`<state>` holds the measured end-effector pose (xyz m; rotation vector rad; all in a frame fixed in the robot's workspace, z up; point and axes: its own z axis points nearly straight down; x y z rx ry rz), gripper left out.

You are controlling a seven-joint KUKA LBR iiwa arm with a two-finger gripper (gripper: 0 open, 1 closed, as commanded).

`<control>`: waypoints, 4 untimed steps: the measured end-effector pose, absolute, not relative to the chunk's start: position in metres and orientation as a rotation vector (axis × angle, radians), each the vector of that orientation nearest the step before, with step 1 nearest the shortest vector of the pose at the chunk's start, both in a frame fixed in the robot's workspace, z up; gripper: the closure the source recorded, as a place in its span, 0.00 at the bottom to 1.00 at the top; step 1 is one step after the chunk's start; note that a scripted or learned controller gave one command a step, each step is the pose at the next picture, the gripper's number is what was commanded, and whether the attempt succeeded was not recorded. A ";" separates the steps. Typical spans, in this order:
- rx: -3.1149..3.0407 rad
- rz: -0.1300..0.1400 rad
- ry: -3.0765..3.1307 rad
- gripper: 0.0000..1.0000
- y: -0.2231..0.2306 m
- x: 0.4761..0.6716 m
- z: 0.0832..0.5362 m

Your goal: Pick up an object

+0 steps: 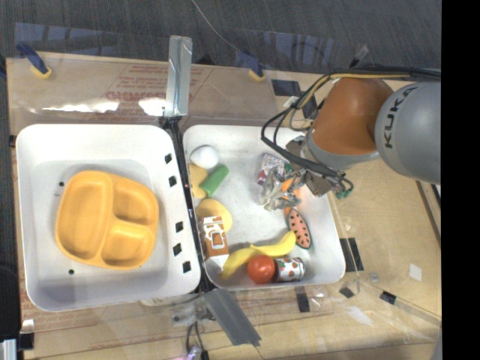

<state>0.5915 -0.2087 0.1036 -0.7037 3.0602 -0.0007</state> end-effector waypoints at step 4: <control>-1.166 -0.008 2.909 0.00 -0.210 0.625 0.096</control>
